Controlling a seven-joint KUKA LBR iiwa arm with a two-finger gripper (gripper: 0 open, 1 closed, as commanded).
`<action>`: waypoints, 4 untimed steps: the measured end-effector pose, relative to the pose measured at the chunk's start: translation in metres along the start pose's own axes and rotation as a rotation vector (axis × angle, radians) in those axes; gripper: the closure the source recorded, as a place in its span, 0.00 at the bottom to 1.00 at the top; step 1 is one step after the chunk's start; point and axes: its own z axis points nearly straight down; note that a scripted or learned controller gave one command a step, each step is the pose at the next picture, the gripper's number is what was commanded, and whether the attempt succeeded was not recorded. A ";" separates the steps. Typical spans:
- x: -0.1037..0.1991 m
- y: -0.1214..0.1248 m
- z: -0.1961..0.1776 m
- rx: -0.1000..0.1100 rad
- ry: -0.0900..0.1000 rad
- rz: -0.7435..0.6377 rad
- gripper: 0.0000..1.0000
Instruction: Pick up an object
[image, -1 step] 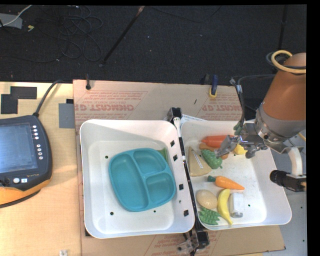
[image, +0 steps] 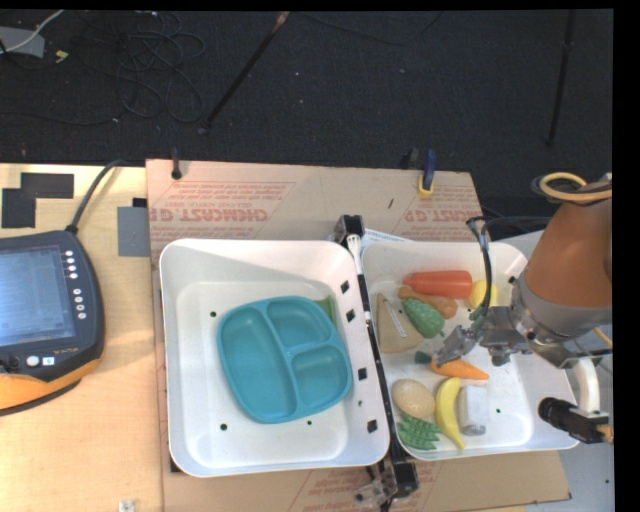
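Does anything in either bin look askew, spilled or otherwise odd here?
Nothing is spilled or visibly damaged. The teal divided plate sits rotated in the left bin, its edges not parallel to the walls. The toy food lies crowded in the right bin, the banana against the egg. The gripper hangs over that pile.

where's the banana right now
The banana lies in the right bin, near its front edge, beside the cream egg-shaped piece.

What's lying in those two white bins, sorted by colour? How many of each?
Teal: 1, divided plate
Orange/red: 2, long vegetable, carrot
Green: 2, one, leafy one
Yellow: 1, banana
Cream: 1, egg-shaped piece
Total: 7 clearly told apart; others sit hidden under the gripper.
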 end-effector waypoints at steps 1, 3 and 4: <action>0.015 -0.017 0.075 -0.019 -0.003 -0.003 0.00; 0.008 -0.019 0.083 -0.022 0.007 -0.003 1.00; 0.084 0.010 -0.006 -0.019 0.000 -0.013 1.00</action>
